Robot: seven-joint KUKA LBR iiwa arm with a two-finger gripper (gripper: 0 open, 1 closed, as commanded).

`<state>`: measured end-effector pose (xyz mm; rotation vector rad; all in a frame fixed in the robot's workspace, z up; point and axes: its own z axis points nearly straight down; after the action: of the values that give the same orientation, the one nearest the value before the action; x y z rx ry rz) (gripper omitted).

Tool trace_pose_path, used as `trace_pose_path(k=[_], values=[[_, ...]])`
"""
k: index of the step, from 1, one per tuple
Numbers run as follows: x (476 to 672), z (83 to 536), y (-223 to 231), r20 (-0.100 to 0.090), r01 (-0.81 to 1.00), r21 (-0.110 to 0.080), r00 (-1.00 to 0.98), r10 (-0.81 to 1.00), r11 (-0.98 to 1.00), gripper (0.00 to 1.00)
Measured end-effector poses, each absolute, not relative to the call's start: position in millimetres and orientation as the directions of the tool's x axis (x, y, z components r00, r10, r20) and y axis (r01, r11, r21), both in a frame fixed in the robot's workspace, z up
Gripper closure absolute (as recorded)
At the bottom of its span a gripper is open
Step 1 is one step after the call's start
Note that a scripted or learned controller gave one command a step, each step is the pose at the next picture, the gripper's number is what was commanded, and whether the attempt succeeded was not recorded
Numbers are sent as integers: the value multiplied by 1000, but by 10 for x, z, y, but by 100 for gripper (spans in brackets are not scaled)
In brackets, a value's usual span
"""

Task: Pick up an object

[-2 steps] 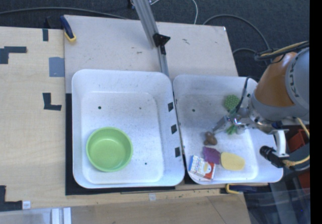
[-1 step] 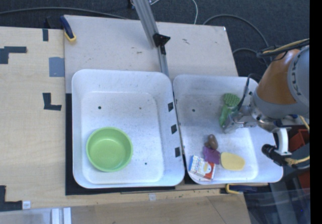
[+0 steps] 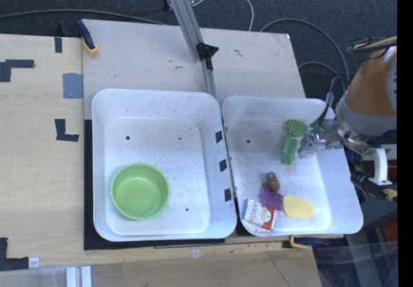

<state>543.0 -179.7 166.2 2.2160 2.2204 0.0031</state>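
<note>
Sitting in the left bin (image 3: 155, 102), a green bowl (image 3: 140, 191) occupies its near left corner. In the right bin (image 3: 258, 111), a small carton (image 3: 259, 215), purple piece (image 3: 271, 199), brown lump (image 3: 272, 181) and yellow object (image 3: 298, 206) cluster near; farther back lies a green brush (image 3: 292, 140), the gripper (image 3: 313, 142) just beside its right, whether released or clenched I cannot tell

Two white bins (image 3: 103, 111) are sitting side by side. One green bowl (image 3: 140, 191) is lying in the nine o'clock bin. One green brush (image 3: 292, 140), one brown lump (image 3: 272, 181), one purple piece (image 3: 272, 199), one yellow piece (image 3: 298, 206) and one small carton (image 3: 259, 215) are lying in the three o'clock bin.
</note>
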Motion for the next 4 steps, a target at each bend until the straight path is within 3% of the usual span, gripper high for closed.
trace_pose_path(k=[1,4], values=[[5441,2138,-1795,-2,1000,4,-2,1000,2,100],[5258,2147,-262,3,1000,-2,-8,1000,8,100]])
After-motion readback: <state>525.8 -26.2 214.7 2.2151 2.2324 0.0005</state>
